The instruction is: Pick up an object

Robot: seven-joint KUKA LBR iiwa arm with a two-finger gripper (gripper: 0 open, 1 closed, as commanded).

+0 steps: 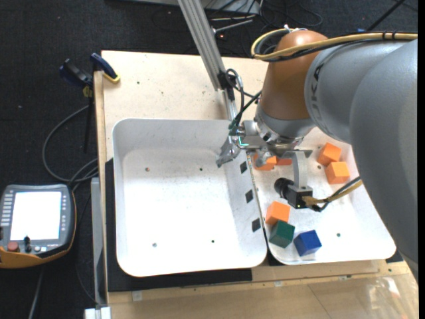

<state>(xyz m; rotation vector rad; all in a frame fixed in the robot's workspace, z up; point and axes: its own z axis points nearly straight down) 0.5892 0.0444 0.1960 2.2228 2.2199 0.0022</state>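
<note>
the end effector (pixel 269 159) sits low in the right bin (pixel 372 234), centre right of the frame, over an orange block (pixel 265 163); whether it is clamped, i cannot tell. nothing is lifted yet; the pick remains.

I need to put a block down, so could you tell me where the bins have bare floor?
The left bin has a wide bare floor between its walls. The right bin is crowded: orange blocks, green block, blue block and the arm above.
</note>
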